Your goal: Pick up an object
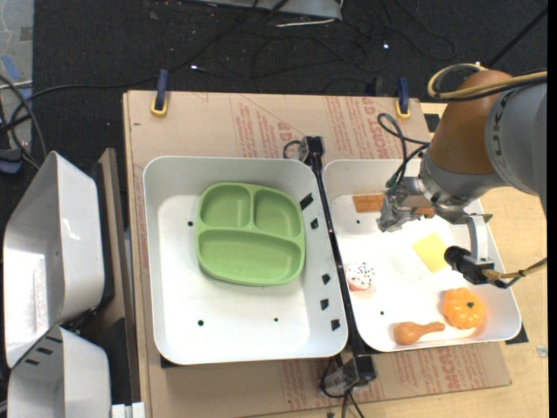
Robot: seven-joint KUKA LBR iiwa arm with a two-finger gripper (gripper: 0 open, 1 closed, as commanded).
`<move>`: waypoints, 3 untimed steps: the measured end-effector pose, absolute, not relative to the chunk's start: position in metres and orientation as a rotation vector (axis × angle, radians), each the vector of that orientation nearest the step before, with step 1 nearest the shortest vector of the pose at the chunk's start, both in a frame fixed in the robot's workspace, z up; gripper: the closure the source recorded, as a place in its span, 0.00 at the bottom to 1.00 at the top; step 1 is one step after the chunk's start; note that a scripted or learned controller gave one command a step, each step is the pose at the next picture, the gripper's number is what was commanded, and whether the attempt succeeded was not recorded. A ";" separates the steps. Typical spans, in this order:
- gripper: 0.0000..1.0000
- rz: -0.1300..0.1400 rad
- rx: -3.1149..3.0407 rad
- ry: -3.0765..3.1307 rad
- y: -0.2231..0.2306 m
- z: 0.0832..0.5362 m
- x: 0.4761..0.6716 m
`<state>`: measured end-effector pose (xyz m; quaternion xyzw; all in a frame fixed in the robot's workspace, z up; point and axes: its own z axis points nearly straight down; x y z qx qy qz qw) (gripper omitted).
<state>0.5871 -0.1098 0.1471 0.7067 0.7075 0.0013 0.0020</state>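
Note:
My gripper hangs over the back part of the right bin, just right of a small orange block that lies near the bin's far wall. Further forward in that bin lie a yellow flat piece, a white die with dark dots, an orange pumpkin-like toy and an orange gourd-shaped toy. The grey arm with its orange band comes in from the right above these objects.
The left bin holds a green divided plate. A black divider runs between the two bins. White containers stand off the bench at the left. Cables lie behind the bench.

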 end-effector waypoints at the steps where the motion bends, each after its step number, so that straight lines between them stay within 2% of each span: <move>1: 1.00 0.005 2.215 2.221 -0.106 0.203 0.579; 2: 1.00 0.005 2.214 2.222 -0.104 0.247 0.585; 3: 1.00 -0.001 2.215 2.232 -0.051 0.237 0.572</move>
